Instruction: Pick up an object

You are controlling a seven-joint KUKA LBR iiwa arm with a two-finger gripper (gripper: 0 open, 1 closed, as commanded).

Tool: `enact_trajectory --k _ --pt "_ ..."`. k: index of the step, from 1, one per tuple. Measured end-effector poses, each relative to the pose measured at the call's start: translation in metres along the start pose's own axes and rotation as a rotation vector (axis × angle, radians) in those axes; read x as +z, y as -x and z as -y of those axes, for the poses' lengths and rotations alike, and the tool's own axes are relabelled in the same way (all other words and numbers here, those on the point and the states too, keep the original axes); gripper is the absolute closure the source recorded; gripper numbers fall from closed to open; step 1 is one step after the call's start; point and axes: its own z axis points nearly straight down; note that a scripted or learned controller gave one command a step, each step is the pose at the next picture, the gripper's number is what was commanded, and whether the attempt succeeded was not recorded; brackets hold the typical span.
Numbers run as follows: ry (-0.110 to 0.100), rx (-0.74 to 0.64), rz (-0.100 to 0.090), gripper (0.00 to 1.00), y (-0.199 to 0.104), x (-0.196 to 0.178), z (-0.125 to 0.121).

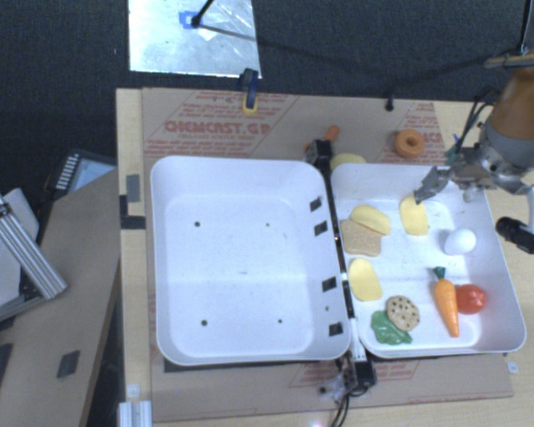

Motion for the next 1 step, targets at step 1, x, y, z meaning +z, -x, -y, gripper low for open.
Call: enact_trajectory --k 1 --pt "-0.002 -0.014 -0.009 0.0 -0.0799 0.0829 0.0033"
